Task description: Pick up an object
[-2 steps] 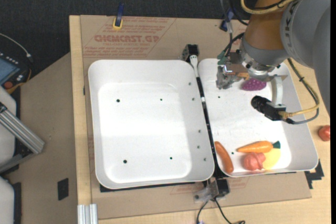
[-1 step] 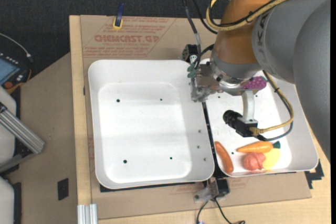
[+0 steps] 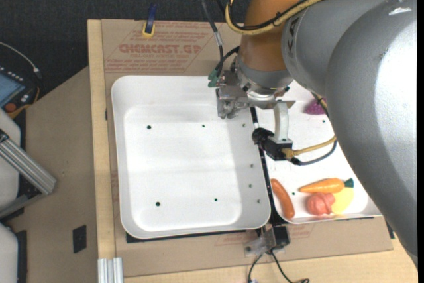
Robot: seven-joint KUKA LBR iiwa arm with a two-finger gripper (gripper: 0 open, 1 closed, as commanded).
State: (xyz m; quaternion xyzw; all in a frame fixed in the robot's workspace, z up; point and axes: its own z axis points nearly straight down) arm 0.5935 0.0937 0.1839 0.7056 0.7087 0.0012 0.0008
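My tool (image 3: 227, 105) hangs over the left bin (image 3: 132, 142), grip state unclear; the carrot (image 3: 322, 186) lies at four o'clock, pointing three.

two bins sit side by side on a board (image 3: 165, 43): the left bin (image 3: 132, 142) and the right bin (image 3: 361, 212). the arm (image 3: 344, 43) reaches in from the right, over much of the right bin, and its gripper (image 3: 228, 99) hangs above the far right corner of the left bin. in the near part of the right bin lie a sausage (image 3: 282, 198), a carrot (image 3: 322, 186) to its right, and a peach (image 3: 319, 204) just before the carrot. a grape bunch (image 3: 314, 107) lies farther back.
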